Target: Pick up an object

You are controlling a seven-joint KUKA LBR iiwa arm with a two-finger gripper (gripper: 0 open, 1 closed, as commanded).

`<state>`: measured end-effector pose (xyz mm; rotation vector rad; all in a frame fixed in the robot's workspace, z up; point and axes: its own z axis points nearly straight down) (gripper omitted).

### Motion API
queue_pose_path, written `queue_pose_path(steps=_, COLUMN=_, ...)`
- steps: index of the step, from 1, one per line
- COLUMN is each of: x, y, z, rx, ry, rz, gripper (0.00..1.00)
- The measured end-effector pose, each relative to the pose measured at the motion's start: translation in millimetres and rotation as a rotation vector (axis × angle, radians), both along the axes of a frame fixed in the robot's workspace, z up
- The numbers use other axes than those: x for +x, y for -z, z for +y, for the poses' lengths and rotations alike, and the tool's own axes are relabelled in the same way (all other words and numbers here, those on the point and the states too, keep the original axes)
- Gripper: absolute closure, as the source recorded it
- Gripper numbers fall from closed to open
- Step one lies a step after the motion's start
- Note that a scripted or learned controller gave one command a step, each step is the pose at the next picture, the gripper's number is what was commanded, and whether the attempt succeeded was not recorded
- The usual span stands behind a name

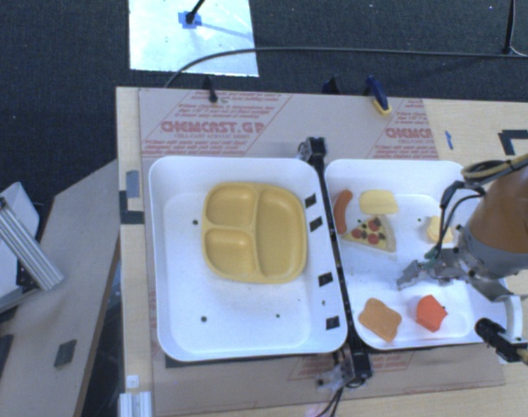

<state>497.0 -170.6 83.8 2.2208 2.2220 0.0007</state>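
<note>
You see the gripper (420, 274) hovering in the right bin (403, 170), just above the red block (431, 313). You cannot tell how its jaws stand. The toast piece (379, 319) lies left of that block.

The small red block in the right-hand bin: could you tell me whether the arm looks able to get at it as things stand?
Probably yes. The small red block lies apart from the orange toast-shaped piece, open from above, with the gripper close beside it.
</note>
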Motion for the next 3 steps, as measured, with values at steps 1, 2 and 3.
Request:
queue_pose_path(steps=1, x=1.6, y=-12.3, z=0.6, rx=0.001, ry=-0.001, rz=-0.004, gripper=1.0)
queue_pose_path(steps=2, x=-6.3, y=-62.2, z=3.3, rx=-0.002, ry=-0.003, rz=-0.004, gripper=1.0)
queue_pose_path(steps=3, x=1.9, y=-107.5, z=3.6, rx=-0.002, ry=-0.004, rz=-0.006, gripper=1.0)
